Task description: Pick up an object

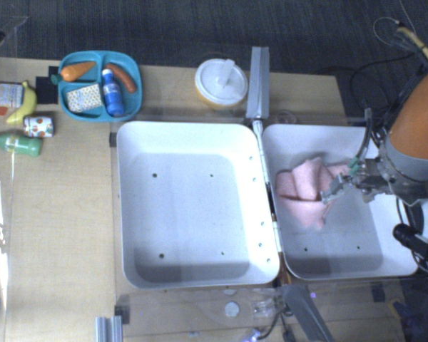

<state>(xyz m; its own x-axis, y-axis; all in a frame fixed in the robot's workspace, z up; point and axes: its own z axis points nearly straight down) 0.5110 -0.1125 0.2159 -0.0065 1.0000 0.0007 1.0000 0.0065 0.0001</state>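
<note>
Reaching in from the right of the frame, the gripper (333, 189) hung at the edge of the crumpled pink cloth (304, 187) in the right bin (342, 258); whether its jaws were open I cannot tell. Closing on a soft, limp fold looked the next need.

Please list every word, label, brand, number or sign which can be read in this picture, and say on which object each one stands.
No text can be read in this picture.
The small carton at the left edge has red and white printing, too blurred to read.
The small can has a spotted label, with no legible letters.
The green bottle has a label too small to read.
The blue bottle in the blue tray shows a pale band, illegible.
</note>
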